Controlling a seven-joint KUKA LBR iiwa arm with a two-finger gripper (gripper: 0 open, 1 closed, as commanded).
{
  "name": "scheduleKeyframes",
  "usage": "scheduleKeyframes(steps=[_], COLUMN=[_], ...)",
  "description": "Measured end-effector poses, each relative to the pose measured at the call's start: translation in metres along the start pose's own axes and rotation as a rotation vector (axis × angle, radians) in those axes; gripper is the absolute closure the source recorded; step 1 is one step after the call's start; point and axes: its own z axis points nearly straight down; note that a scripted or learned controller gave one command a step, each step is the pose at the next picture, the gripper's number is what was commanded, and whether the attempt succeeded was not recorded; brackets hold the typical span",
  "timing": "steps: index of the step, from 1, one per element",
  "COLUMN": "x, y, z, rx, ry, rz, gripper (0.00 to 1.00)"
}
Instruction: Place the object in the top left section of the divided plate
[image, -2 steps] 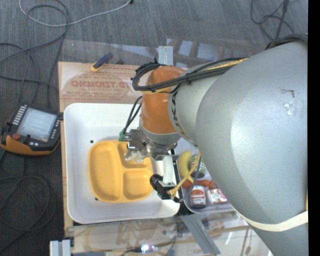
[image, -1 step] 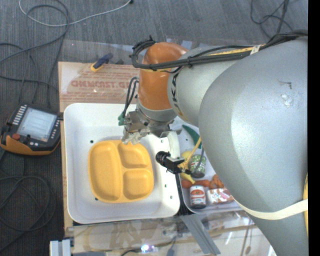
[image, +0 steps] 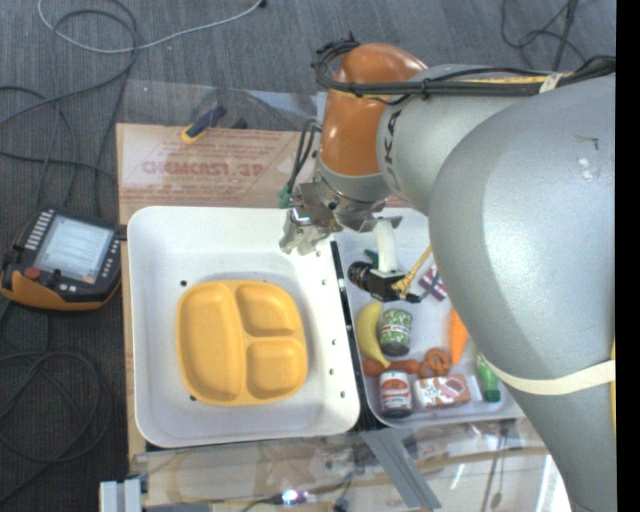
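One yellow plate (image: 241, 340), three sections; hand (image: 300, 232) state unclear; two bins (image: 150, 300)

Two white bins (image: 150, 300), one yellow divided plate (image: 240, 340)

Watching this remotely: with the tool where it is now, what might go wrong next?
1. The tool hangs above the left bin's top right corner, off the yellow divided plate; a release here would likely miss it.
2. The right bin is crowded: banana, jar, small can lie close together, so a grasp could nudge neighbours.
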Motion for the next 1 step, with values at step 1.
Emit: scheduleKeyframes(steps=[1], x=[-0.0338], y=[0.0275], z=[-0.049], rx=[-0.002], ry=[0.0], rz=[-0.058], gripper=[1.0])
